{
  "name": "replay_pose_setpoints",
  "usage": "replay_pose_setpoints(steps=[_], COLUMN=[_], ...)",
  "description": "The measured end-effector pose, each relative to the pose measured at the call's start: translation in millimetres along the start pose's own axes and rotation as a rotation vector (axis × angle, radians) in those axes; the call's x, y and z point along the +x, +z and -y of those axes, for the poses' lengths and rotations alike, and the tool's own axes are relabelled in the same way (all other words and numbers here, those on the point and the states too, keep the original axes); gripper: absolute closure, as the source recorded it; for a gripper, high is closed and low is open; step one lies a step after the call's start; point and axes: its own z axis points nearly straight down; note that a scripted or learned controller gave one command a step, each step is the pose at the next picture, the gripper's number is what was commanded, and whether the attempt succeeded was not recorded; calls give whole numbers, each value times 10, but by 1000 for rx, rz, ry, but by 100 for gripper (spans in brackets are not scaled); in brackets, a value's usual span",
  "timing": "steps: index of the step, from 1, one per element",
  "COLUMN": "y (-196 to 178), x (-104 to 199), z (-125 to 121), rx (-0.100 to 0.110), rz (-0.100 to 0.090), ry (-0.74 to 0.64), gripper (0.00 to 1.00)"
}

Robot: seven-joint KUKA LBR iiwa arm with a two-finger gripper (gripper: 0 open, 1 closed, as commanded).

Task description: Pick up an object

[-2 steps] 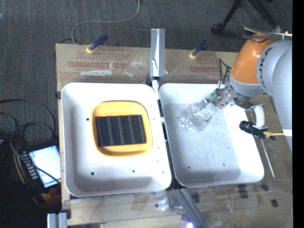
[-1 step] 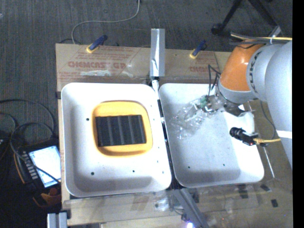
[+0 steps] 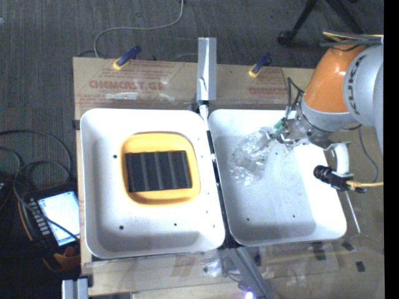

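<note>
Dark grey carpet runs under a bench topped with a brown cardboard sheet, pinned at the back by two blue-and-yellow clamps. Two shallow white bins sit side by side on it, smooth plastic with rounded corners. The left bin holds a yellow tray, a rounded rectangle with a dark ribbed panel set in its middle. In the right bin lies a crinkled clear plastic object, glinting and shapeless, towards the bin's rear-left part. The arm, grey with a glossy orange band, leans in from the right, and its gripper hangs at the crumpled plastic's upper right edge. Whether that claw is clenched or released, I cannot tell from here.
</note>
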Motion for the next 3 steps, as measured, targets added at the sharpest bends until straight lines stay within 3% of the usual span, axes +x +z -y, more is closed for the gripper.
replay_pose_setpoints(steps=[1,2,3], y=[640,499,-303], x=[148,125,794], z=[-562,-580,-485], rx=[-13,-19,-5], rz=[9,15,3], ry=[-52,-53,-128], gripper=[0,100,100])
